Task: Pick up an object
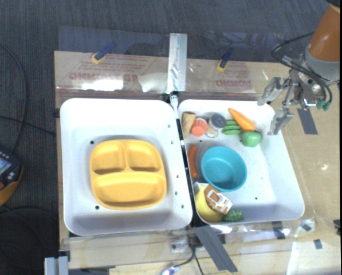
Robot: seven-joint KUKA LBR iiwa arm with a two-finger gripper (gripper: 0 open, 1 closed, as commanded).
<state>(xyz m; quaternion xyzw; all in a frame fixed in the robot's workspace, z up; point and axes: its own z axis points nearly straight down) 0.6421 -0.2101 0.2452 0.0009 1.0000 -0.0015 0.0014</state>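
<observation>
Gripper poised at the bin's edge, nothing picked yet.

We see the gripper above the right bin's far right corner, fingers apart and empty. The carrot, green pepper and blue bowl lie untouched in that bin; descent, grasp and lift all remain.

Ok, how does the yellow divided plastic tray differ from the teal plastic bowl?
The yellow divided plastic tray is wide, flat and split into three compartments; the teal plastic bowl is round, deeper and has one cavity. The tray looks larger than the bowl. The tray lies alone in the left white bin, while the bowl sits among toy food in the right white bin. Both rest upright, opening up.
</observation>
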